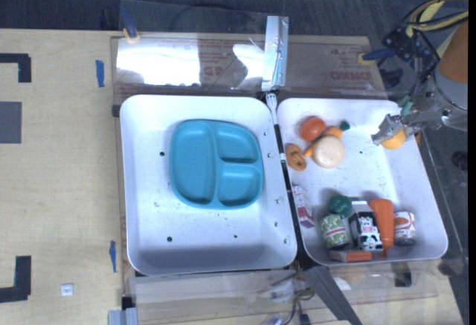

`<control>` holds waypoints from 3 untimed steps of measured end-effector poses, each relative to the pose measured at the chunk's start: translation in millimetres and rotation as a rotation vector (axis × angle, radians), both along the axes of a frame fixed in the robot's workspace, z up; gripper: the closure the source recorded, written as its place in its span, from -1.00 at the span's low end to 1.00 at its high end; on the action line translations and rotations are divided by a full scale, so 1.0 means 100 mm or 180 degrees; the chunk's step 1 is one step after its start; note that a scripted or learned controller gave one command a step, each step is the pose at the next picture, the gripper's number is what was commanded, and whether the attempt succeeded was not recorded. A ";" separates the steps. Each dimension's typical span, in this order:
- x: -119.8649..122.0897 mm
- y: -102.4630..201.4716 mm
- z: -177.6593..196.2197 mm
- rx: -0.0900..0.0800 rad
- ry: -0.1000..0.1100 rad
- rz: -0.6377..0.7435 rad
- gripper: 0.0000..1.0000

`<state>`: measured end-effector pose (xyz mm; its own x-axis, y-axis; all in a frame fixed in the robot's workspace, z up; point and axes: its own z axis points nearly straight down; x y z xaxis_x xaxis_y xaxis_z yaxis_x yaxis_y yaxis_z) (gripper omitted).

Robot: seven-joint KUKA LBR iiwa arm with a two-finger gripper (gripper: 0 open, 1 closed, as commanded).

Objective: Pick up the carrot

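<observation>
While the bench [52,190] lay pale and wood-toned under the camera, with black marks and bits of blue tape on it and dark floor beyond its far edge, two white bins sat side by side on it behind a clear, glaring panel [201,56]. At the right bin's [428,190] far right edge hung the gripper [388,133], reaching in from the right, the arm [455,71] grey with an orange band and yellow and black cables above it. Whether the fingers were parted or closed could not be told; a small yellow-orange thing [397,140] sat right against them, but it was unclear whether they held it. The carrot [382,221] lay well apart from the gripper, nearer the camera, by the bin's near wall, orange and pointing roughly away from the camera. Just left of it stood a black-and-white carton [365,230], then a green-topped can [335,225]; a red-and-white can [404,227] touched its right side, so it was hemmed in on both sides. Left of the gripper, across bare bin floor, lay a tomato [313,127], a beige round thing [328,152] and an orange slice [297,159]. Farther left, the other bin [145,123] held a blue divided plate [216,163].
</observation>
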<state>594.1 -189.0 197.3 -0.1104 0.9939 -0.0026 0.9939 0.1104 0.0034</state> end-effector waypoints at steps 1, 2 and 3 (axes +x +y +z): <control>0.44 -0.32 -0.23 0.0001 0.0006 -0.0223 1.00; 0.17 -0.16 -0.97 0.0013 0.0033 -0.0217 1.00; 0.58 -0.01 0.13 -0.0002 -0.0028 -0.0226 1.00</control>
<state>652.2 -189.7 210.7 -0.0395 0.9992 -0.0040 0.9991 0.0396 0.0123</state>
